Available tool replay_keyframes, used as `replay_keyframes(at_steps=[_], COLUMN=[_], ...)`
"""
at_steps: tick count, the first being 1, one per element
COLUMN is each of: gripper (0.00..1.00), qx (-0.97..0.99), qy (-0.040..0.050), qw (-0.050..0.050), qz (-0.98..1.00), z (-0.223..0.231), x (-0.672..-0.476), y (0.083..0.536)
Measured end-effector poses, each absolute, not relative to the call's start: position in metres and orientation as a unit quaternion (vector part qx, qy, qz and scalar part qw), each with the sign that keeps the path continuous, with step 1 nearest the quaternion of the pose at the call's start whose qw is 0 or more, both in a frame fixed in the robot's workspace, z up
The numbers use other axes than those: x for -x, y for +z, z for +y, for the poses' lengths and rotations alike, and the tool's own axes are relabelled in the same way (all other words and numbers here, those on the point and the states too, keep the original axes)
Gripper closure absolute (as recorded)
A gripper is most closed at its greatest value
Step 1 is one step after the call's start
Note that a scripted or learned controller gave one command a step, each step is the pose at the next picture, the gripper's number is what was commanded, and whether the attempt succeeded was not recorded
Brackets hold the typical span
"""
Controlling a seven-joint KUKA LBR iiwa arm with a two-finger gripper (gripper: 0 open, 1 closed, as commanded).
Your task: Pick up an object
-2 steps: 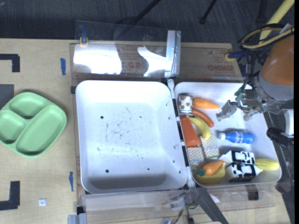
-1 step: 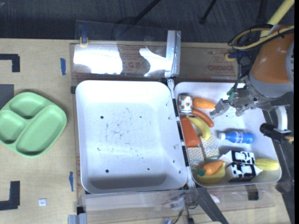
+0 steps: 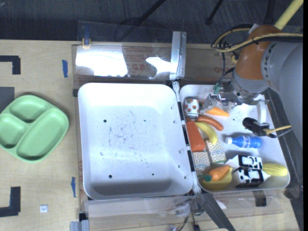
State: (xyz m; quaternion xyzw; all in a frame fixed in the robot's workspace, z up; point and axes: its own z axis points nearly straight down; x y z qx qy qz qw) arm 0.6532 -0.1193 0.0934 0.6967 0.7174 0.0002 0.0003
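Claw [image 3: 222,96]: whether it is open or closed cannot be told; poised low over the right bin [image 3: 275,150], likely to choose. Carrot [image 3: 219,112] just beneath it, banana [image 3: 208,130] and blue bottle [image 3: 244,141] nearby.

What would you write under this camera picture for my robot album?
Grey arm reaches over the right bin, full of toy food and a bottle; a green tray sits left.

Gripper [image 3: 222,98] above carrot [image 3: 219,112] (right bin [image 3: 274,150]).
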Motion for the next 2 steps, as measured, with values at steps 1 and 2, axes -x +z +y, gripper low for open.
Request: replay_keyframes(at_steps=[1,2], gripper=[1.0,1.0], qx=[-0.696,-0.786], qy=[0.0006,-0.0008], qw=[0.002,-0.002], qz=[0.718,0.619], z=[-0.118,-0.097], x=[-0.654,-0.57], y=[0.104,0.188])
